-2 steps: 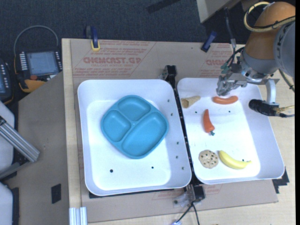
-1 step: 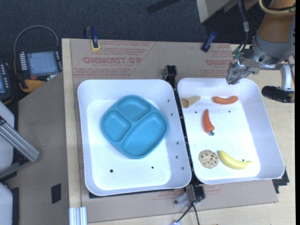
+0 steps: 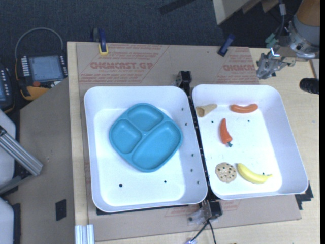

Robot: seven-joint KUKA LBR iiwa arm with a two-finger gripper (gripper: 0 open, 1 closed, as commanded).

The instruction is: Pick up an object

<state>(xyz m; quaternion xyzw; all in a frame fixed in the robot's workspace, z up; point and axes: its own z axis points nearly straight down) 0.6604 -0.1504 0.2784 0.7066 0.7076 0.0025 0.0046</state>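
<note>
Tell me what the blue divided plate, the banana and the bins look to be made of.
Blue plate: likely moulded plastic, matte, one even colour with soft rounded dividers. Banana: probably plastic toy food, given its smooth, uniform yellow with faint sheen. Left bin and right bin: apparently thin formed white plastic, slightly glossy, with rounded corners and lipped rims.

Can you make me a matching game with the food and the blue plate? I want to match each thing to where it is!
Things:
1. blue plate
2. banana
3. hot dog
4. cookie

Places:
A. far end of the right bin, near the top edge
B. near end of the right bin, right next to the cookie
C. in the left bin
D. near end of the right bin, closest to the middle divider

Pairs: 1-C, 2-B, 3-A, 4-D
</note>
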